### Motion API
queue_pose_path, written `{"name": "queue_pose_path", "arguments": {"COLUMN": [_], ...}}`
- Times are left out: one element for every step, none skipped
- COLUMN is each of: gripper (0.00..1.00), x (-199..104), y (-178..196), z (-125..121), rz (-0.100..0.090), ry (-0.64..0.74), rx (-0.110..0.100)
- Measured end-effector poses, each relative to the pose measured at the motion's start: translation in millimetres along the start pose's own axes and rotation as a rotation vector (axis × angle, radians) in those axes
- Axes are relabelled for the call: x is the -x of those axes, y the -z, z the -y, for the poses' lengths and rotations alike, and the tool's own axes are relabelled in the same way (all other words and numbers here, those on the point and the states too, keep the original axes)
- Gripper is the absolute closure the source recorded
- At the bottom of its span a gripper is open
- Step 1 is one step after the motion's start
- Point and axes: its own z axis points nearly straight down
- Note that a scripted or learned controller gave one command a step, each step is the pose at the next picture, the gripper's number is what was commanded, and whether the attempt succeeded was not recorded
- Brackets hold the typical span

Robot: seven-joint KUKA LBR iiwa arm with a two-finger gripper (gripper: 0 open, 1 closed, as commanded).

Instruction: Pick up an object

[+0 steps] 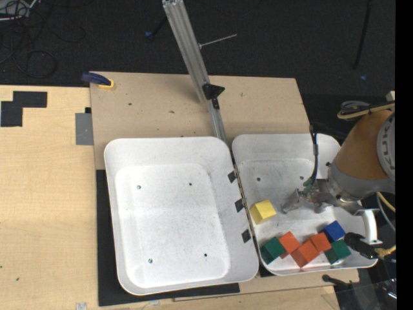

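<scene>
Plywood bench (pixel 193 108), 2 white bins (pixel 171 263), black floor (pixel 290 31), slanted aluminium rail (pixel 190 47)

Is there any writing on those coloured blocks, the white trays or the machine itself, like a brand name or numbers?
None that can be read.
Yellow block, the orange, green and blue blocks beside it: plain faces, no letters or numbers.
Right bin and left bin: bare white, just small dark dots.
Arm: no legible brand or label at this size.
</scene>
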Motion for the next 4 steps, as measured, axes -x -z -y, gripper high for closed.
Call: {"name": "queue_pose_path", "arguments": {"gripper": [1.00, 1.00, 1.00, 1.00], "x": [1, -7, -6, -50], "y": [11, 69, 122, 121], "z": [0, 3, 2, 3], "rz": [-0.002, 0.001, 0.002, -0.002], "ry": [-0.007, 0.005, 0.005, 0.007], "rx": [0.000, 0.004, 0.005, -0.002]}}
